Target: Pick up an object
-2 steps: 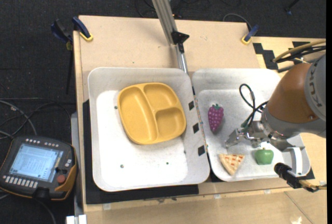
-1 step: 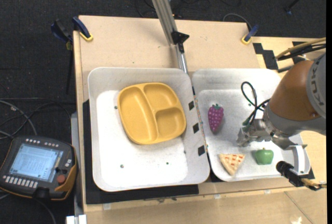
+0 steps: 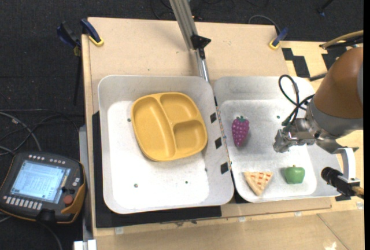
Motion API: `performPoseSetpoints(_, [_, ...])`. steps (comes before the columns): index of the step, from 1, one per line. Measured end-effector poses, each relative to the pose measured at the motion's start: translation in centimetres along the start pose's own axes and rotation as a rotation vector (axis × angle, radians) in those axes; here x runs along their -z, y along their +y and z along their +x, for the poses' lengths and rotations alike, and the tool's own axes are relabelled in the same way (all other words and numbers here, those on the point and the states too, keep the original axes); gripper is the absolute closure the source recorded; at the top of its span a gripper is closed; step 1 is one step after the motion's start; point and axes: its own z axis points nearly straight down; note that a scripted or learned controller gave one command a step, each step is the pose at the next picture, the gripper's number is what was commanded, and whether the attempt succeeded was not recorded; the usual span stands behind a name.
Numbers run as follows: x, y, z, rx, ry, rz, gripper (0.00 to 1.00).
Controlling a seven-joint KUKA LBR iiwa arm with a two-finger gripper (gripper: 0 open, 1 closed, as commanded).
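Nearest the front rim of the right-hand shallow white bin (image 3: pixel 228 85) lie two of my candidates: a tan waffle-patterned wedge of toy pizza (image 3: pixel 257 181) and, just beside it toward my side, a small glossy green toy pepper (image 3: pixel 294 174). My pincer (image 3: pixel 282 143) hangs above that same bin, near its right wall, and I cannot tell from this slanted look whether it is released or clenched; nothing shows between its tips, so I judge I am carrying nothing.

Of the three pieces, the green pepper is closest to me, sitting toward the front of the bin from my pincer and a little further to my own side. It looks squat and roundish with no clear long axis, so I would guess approach angle matters little there. The pizza wedge points its tip toward the front rim.

Further back and away from me, a purple toy bunch of grapes with a green top (image 3: pixel 240 130) lies near the divide between the bins, its long axis running front to back, well apart from the other two.

Beyond that divide, the left-hand white bin (image 3: pixel 115 185) holds a yellow plastic divided plate (image 3: pixel 169 125) with three compartments, each bare
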Motion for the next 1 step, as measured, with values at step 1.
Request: performPoseSetpoints(1, [6.00,-0.46,0.29,0.000,0.000,0.000,1.00])
